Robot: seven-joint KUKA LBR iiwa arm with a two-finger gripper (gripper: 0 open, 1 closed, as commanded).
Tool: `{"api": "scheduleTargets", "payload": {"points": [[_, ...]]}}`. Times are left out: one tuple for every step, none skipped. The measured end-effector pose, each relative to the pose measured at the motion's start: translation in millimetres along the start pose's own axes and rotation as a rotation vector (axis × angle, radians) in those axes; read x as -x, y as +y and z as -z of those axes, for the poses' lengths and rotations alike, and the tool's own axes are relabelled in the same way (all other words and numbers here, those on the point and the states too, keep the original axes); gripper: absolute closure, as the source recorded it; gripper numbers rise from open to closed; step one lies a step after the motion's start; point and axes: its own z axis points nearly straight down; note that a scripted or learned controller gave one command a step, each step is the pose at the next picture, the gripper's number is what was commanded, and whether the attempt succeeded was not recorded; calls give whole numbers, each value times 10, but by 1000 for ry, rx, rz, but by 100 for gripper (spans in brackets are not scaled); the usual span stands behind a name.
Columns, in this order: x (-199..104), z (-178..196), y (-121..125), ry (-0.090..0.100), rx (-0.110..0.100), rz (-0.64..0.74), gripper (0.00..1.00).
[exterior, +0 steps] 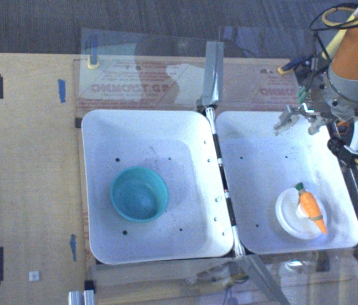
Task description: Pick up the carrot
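Camera view, looking down at a slant: jaws spread wide, two grey fingers splayed apart, gripping nothing and touching nothing, poised above the far edge of the right bin. Grey arm with orange band entering from the right, cables looping around the wrist.

Carrot well apart from the jaws, lying toward the near right corner of the right bin, resting across a small white dish. Long axis on a diagonal: green stem end pointing up and to the left, toward the bin's middle; orange tapered tip pointing down and to the right, just over the dish's rim.

Left bin holding a teal bowl, upright, mouth facing up, sitting slightly left of centre. Bins side by side on the wooden tabletop, separated by a narrow metal divider.
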Motion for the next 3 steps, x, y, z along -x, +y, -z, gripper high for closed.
{"api": "scheduleTargets", "payload": {"points": [[502,-1047,-559,2,1,-355,0],[349,-1196,-1158,2,6,-286,0],[365,-1075,-1125,0,18,-289,100]]}}
